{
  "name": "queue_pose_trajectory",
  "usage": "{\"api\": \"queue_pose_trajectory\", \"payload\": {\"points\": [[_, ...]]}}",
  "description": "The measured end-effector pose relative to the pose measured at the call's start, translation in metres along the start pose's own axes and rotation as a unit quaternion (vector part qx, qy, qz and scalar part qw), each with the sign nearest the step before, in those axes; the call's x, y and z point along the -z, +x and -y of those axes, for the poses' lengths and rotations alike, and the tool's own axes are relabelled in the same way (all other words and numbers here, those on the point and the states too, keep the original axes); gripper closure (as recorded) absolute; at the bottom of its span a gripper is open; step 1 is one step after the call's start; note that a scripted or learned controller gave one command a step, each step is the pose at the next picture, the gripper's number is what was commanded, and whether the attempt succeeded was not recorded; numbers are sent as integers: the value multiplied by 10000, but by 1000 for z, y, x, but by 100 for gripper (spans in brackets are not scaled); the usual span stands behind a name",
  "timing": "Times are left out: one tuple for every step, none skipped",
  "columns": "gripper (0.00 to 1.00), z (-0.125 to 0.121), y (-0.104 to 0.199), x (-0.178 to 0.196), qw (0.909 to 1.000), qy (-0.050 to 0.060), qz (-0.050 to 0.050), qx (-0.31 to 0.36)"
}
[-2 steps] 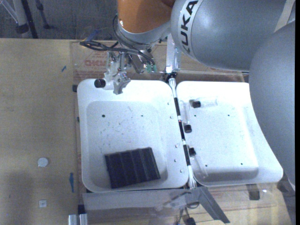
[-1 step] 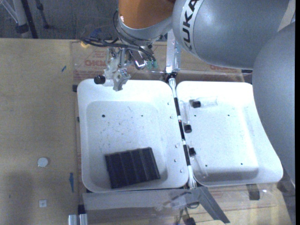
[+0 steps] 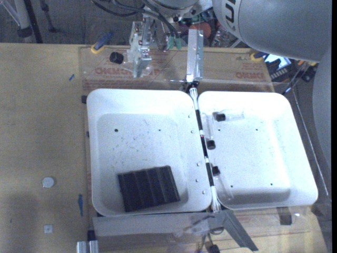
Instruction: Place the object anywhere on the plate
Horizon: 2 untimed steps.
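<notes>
Hovering above bins, pincer (image 3: 141, 62) empty.

Pale tan wooden surface (image 3: 37, 115), evenly lit, with soft shadow pooling toward the lower left corner. Small grey disc (image 3: 48, 182) lying on it at left, a few blue marks (image 3: 80, 204) nearby. Clear plastic sheet with red lettering (image 3: 110, 71) laid flat along the far edge. Beyond that, dark grey floor (image 3: 63, 15), tripod legs (image 3: 21, 15) at upper left, tangled black cables (image 3: 113, 5) near the top centre.
</notes>
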State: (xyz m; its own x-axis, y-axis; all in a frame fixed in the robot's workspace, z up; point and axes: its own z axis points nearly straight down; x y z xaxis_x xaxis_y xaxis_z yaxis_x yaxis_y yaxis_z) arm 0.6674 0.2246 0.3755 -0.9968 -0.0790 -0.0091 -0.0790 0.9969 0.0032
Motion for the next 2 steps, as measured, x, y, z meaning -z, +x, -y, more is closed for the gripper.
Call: {"api": "queue_pose_trajectory", "payload": {"points": [[100, -3, 41, -94, 9980, 3, -28, 625], [100, -2, 9, -65, 9287, -12, 1, 3708]]}}
